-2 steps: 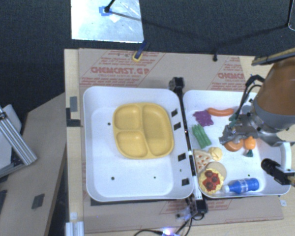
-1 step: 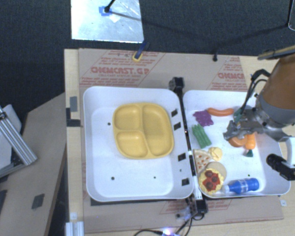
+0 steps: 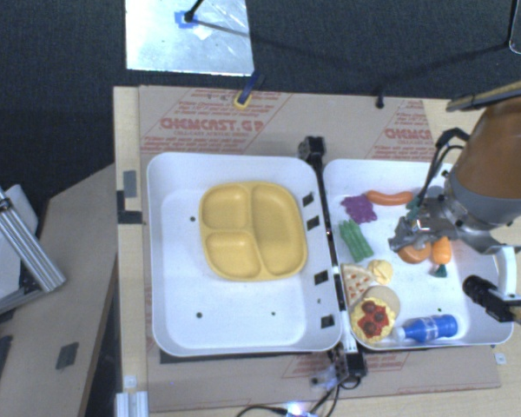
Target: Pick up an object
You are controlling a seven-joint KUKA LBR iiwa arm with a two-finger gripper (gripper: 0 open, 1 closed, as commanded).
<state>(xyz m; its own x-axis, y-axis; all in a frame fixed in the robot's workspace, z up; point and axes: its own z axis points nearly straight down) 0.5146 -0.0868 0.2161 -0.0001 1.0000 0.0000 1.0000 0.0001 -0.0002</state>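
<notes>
Blue and white, a small bottle (image 3: 428, 327) lies on its side at the near edge of the right bin (image 3: 478, 341), just right of a round toy pizza (image 3: 374, 316) with red toppings. Touching the pizza's far side are a pizza slice (image 3: 357, 279) and a pale yellow piece (image 3: 380, 270). Farther in, a green ridged toy vegetable (image 3: 357, 241) lies near the divider between the bins, with a purple bunch of grapes (image 3: 359, 207) beyond it and an orange hot dog (image 3: 390, 197) just behind that, close to the far wall.

My end effector (image 3: 411, 234) hangs low over the middle of the right bin, my grey arm with its orange band reaching in from the right. It sits directly over an orange toy (image 3: 409, 254), with a small orange carrot (image 3: 441, 252) just beside it to the right. Whether my fingers are apart or closed on that orange toy, I cannot tell; the metal parts blur together.

To the left, the other bin (image 3: 169, 233) holds a yellow divided plate (image 3: 250, 230) near its centre, three compartments facing up. Both bins rest on brown cardboard (image 3: 208, 122) laid over the tabletop (image 3: 78, 233).
</notes>
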